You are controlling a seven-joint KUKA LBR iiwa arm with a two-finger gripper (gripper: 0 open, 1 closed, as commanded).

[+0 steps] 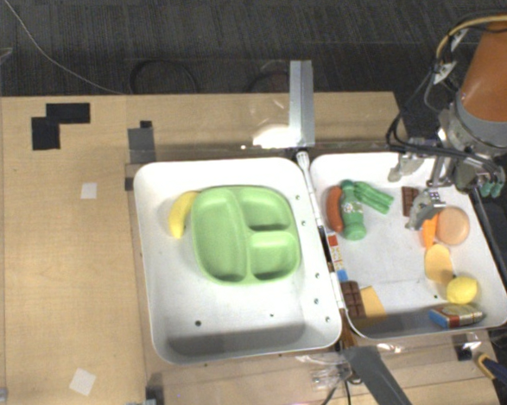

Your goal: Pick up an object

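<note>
Fingers [428,201] look slightly apart, nothing clamped, though blur makes that unsure. Gripper [425,207] hangs just beside round peach-coloured ball [452,225] in right white bin [391,313]. Pick not yet made.

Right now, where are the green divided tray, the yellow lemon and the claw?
green divided tray [243,233], camera view, its centre ridge.
yellow lemon [461,290], camera view, its middle.
claw [423,209], camera view, between its fingertips.

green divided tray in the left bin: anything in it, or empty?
Empty. The green divided tray lies flat in the left bin, all compartments bare. The banana lies outside it, against its left edge.
</note>
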